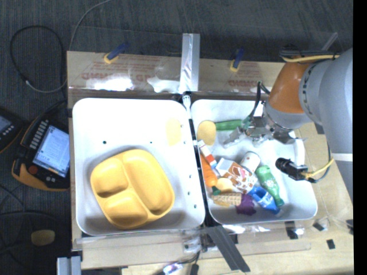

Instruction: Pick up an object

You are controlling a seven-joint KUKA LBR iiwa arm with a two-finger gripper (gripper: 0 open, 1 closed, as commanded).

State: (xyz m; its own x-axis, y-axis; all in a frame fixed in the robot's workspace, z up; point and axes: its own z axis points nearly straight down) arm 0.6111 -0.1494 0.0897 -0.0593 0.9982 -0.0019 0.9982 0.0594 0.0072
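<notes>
My gripper (pixel 248 133) hangs low over the back of the right bin (pixel 304 202). Just to its left lies a green marker (pixel 228 125), and beyond that a yellow round object (pixel 206 132). In front of the gripper sits a white cylinder (pixel 249 158). Nearer the front lie a green bottle (pixel 269 184), a white and red packet (pixel 237 173), an orange tube (pixel 207 173), a waffle-like piece (pixel 227 199), a purple object (pixel 246 205) and a blue object (pixel 264 199). I see nothing held in the gripper.
The left bin (pixel 103 119) holds a large yellow compartment tray (pixel 132 188) at its front. The divider wall (pixel 194 165) between the bins runs just left of the orange tube. The arm's orange band (pixel 287 90) rises at the back right.
</notes>
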